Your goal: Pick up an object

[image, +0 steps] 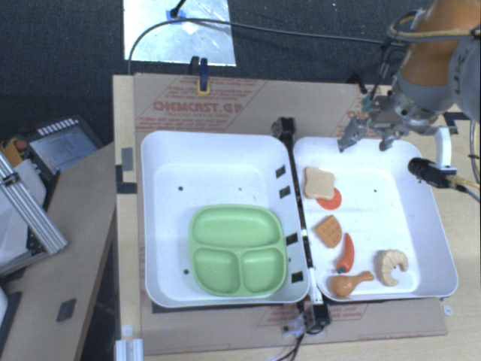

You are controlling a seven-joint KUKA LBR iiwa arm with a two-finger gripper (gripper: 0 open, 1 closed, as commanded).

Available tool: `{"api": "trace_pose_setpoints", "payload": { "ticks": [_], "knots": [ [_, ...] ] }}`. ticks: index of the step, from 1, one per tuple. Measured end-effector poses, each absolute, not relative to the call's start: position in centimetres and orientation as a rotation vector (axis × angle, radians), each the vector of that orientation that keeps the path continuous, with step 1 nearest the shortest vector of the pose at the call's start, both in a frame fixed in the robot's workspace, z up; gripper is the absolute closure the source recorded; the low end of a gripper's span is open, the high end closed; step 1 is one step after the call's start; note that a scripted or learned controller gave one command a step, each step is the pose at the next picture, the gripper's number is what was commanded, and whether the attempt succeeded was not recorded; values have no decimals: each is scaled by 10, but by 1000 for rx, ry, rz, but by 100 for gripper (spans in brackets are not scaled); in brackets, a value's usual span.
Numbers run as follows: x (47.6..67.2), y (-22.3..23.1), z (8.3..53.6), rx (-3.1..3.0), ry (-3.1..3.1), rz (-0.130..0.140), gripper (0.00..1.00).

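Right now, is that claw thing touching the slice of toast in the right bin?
Apart. The camera view shows the gripper up at the right bin's far edge, with bare white floor between it and the toast slice.

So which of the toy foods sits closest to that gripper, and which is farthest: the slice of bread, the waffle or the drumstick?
Seen from the camera above, measured from the gripper over the right bin's far edge:
1. The bread slice, at the far left of the right bin.
2. The waffle, midway down the bin's left side.
3. The drumstick, at the bin's near edge.
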State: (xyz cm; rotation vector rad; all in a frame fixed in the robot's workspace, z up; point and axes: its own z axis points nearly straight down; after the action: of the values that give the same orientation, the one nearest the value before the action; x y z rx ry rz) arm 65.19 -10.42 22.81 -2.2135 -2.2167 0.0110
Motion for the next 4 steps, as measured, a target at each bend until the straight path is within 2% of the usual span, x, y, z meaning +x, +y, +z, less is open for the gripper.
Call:
{"api": "trace_pose_setpoints", "payload": {
  "ticks": [1, 2, 3, 4],
  "knots": [
    [654, -104, 236, -2218, -2226, -1, 0],
    [652, -102, 174, -2218, -2222, 3, 0],
    [646, -109, 127, -2220, -2222, 2, 0],
    [648, -109, 87, -2223, -2225, -7, 0]
  ]
}}
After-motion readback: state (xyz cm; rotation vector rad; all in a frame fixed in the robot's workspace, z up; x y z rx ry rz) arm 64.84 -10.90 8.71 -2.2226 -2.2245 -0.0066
